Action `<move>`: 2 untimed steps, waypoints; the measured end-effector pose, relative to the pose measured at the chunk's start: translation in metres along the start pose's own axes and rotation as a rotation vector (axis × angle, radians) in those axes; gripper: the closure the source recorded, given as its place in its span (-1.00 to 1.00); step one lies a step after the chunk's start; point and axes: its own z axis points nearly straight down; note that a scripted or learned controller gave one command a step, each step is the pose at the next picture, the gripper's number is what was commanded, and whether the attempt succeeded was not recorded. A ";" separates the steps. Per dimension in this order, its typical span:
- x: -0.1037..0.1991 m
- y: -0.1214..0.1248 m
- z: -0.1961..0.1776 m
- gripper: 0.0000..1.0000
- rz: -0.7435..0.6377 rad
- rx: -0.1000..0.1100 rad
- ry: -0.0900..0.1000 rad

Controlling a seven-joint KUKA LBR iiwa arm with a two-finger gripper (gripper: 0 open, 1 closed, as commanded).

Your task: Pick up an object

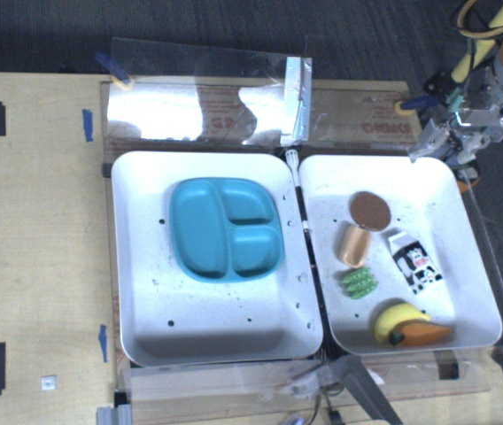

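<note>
Currently the grey two-finger gripper (453, 142) hangs just outside the far right corner of the right-hand shallow white bin (482, 264), carrying nothing I can see; how wide it stands I cannot tell, the view there being cluttered with cables.

Candidates all lie in that bin. Landmark: the copper-coloured metal cup (354, 243), lying on its side.
- Round brown disc (370, 210), touching or nearly touching the cup's far side.
- Small green knobbly lump (358, 282), just on the near side of the cup.
- White packet with black markings (415, 264), right of the cup.
- Yellow banana (395, 320) with an orange carrot (425, 332) against it, nearer and right, close to the bin wall.

Risks: the cup may roll from a pinch; the disc sits too flat; banana and carrot crowd each other and the wall, so fingers may foul.
</note>
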 end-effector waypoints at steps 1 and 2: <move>0.009 -0.046 0.167 -1.00 0.150 -0.005 0.000; 0.009 -0.046 0.167 -1.00 0.150 -0.005 0.000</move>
